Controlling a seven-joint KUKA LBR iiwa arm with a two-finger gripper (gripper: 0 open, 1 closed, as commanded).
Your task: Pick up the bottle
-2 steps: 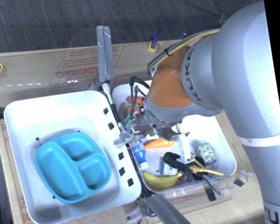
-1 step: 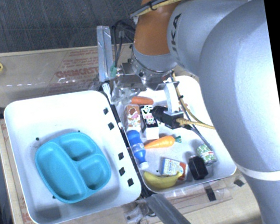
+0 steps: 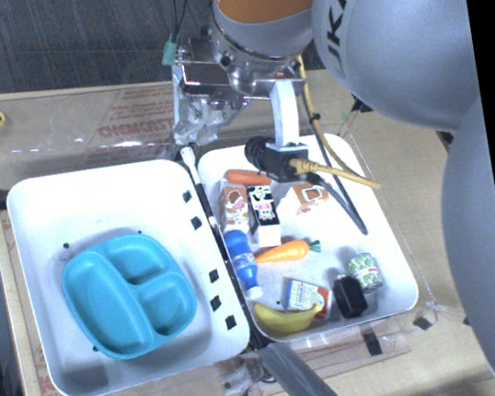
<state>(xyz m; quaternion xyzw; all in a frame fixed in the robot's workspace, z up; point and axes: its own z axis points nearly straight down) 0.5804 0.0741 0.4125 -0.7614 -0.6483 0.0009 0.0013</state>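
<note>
**Bottle wedged at the bin wall — tricky grab**

Going left to right: a blue divided tray (image 3: pixel 131 295) is sat in the left bin (image 3: pixel 30 208). The bottle (image 3: pixel 241 257), blue-bodied with a white cap end, is laid flat in the right bin (image 3: pixel 389 254), pressed along the left wall, with a carrot (image 3: pixel 284 253) touching its side. It's probably light, stiff plastic and slippery. The mid-body would best be gripped across its width. The hand (image 3: pixel 203 120) is hung above the bins' far edge; whether it's apart or together can't be told.
</note>
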